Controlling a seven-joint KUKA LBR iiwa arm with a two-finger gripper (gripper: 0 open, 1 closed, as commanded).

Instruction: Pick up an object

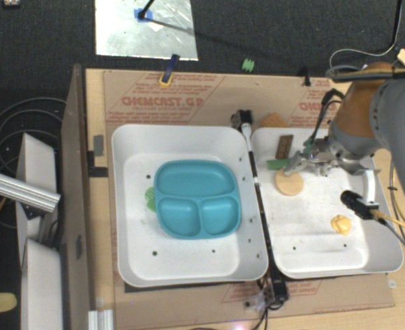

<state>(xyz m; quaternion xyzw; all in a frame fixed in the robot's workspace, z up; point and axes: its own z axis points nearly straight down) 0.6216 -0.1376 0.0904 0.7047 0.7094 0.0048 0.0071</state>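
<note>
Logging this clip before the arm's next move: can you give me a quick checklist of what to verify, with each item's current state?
1. Position: ok, the gripper is over the far end of the right bin.
2. Object close by: ok, a tan disc lies just beside the gripper.
3. Room around it: not ok, a brown block and a green piece crowd that corner.
4. Spare target: ok, a yellow lump lies alone on the bin floor.
5. Anything already grasped: cannot tell.

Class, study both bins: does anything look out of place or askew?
In the left bin, a small green object lies partly hidden under the blue divided plate, peeking out at its left edge.
</note>
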